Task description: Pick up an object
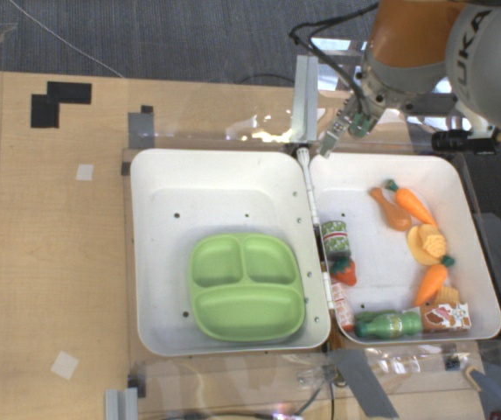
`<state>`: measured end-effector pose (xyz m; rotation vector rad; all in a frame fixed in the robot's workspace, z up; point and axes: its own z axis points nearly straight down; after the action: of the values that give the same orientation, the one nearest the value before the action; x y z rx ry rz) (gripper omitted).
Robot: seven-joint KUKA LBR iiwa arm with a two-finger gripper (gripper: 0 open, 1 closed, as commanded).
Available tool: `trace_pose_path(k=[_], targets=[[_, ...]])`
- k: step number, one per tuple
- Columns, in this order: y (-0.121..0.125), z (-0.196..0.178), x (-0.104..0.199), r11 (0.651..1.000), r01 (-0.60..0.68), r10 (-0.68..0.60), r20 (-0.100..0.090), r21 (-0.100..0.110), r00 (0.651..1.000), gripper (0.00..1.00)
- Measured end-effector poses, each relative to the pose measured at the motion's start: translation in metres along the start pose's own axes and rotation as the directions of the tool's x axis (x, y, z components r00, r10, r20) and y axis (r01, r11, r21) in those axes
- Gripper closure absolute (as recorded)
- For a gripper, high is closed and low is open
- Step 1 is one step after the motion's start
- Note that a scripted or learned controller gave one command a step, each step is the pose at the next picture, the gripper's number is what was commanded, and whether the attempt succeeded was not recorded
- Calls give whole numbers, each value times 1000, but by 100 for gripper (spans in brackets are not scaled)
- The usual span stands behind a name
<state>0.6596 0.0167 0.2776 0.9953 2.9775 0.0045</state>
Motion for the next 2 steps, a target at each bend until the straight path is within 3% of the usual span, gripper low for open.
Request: trace_pose_path(k=[2], targets=[[2, -31, -4, 1000, 7, -7, 21, -14, 1000, 100]])
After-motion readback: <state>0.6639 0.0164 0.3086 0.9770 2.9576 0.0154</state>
